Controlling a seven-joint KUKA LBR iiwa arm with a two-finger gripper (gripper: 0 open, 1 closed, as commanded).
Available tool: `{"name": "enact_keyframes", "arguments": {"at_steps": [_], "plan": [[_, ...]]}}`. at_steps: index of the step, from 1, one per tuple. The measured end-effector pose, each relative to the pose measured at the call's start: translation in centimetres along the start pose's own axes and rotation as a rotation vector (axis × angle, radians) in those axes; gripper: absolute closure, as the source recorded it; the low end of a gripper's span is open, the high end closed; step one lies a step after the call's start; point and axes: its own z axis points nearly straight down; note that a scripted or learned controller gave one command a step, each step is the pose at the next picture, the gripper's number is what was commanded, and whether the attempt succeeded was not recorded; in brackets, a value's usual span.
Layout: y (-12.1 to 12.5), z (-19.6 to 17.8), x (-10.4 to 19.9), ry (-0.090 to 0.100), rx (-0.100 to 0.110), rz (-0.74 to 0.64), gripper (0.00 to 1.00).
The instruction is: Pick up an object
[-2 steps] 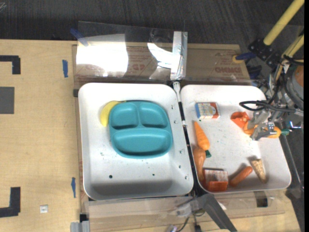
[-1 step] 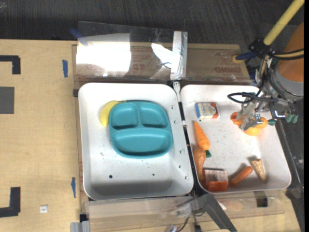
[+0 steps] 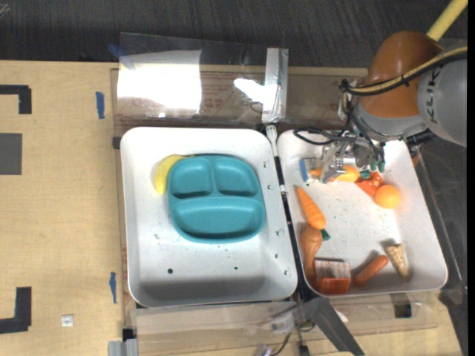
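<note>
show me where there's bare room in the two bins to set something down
Left bin: bare floor in front of the teal divided plate. Right bin: open middle between the carrot and the orange ball. Crowded under the gripper and along the near edge.

Teal divided plate (image 3: 216, 197) in left white bin (image 3: 141, 258), partly covering a yellow item (image 3: 163, 170) at its upper-left edge. Right white bin (image 3: 427, 243) beside it, touching along the middle divider. Clear plastic sheet (image 3: 193, 84) behind the bins, blue tape marks (image 3: 99, 104) on the tan bench (image 3: 52, 221) at left.
</note>
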Motion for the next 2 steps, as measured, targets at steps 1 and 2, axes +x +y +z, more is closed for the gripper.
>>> {"name": "enact_keyframes", "arguments": {"at_steps": [1, 2], "plan": [[-0.1, 0.3, 0.2, 0.007, 0.0, 0.001, 0.0], [0.3, 0.8, 4.9, -0.028, 0.0, 0.068, 0.0]]}}
